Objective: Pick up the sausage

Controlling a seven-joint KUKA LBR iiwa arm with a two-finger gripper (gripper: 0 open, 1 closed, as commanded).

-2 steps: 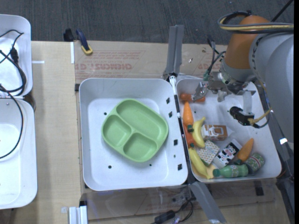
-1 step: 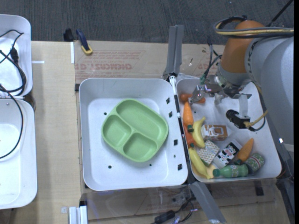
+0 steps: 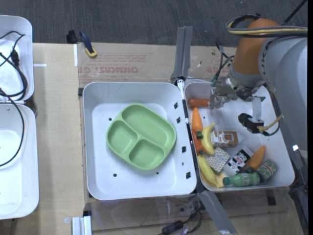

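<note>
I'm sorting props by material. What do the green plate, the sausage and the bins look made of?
Plate: likely moulded plastic, matte even green, rounded compartments. Sausage: probably a plastic toy, smooth uniform orange-red skin, though small in view. Bins: seemingly thin white plastic, faintly glossy, with rounded corners.

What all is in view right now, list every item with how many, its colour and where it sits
Bins: 2, white, side by side on the bench.
Divided plate: 1, green, left bin.
Sausage: 1, red-orange, far end of right bin, beside the gripper.
Carrots: 2, orange, right bin.
Bananas: 2, yellow, right bin's left side.
Bottle: 1, green, near edge of right bin.
Small cartons: about 3, mixed colours, middle of right bin.
Clamp: 1, blue and yellow, far bench edge.
Gripper: 1, grey, low over right bin's far end.
</note>
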